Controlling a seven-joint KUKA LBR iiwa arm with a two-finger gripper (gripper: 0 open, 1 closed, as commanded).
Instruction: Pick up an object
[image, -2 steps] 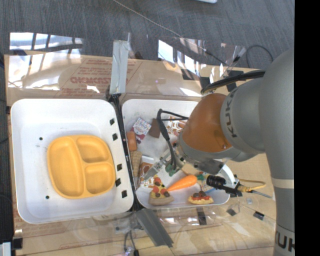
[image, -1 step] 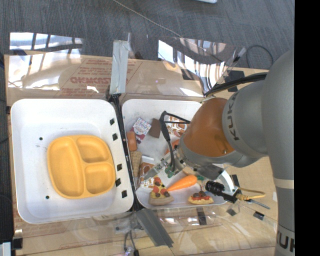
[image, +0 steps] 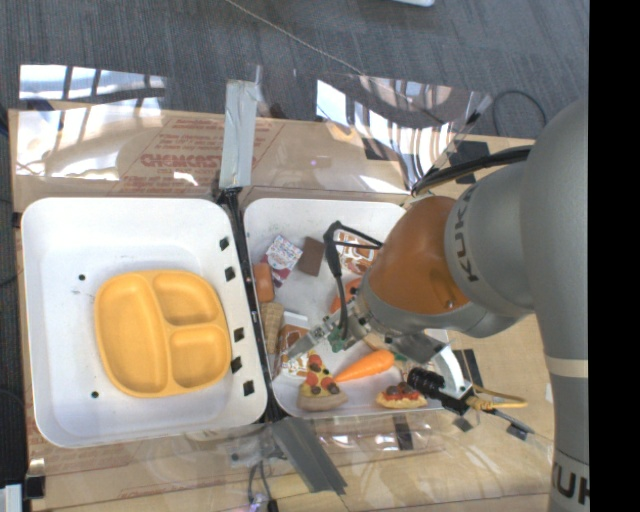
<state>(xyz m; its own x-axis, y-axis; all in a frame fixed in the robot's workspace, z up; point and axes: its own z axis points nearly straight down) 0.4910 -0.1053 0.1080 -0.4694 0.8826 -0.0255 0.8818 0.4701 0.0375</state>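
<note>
Over right bin (image: 300, 215), arm (image: 480, 260) bent low.

This looks like a robotics lab or test cell, not a home. A grey industrial arm (image: 520, 250) with an orange band reaches over a bench (image: 120, 150) covered in flattened cardboard and clear plastic sheeting, held down with strips of grey tape (image: 238, 135). Two shallow white bins (image: 50, 330) sit side by side, one holding a yellow divided tray (image: 160, 332), the other a jumble of toy food (image: 365, 365). Dark carpet (image: 150, 40) lies beyond, and black cables (image: 470, 160) trail along the arm.
</note>
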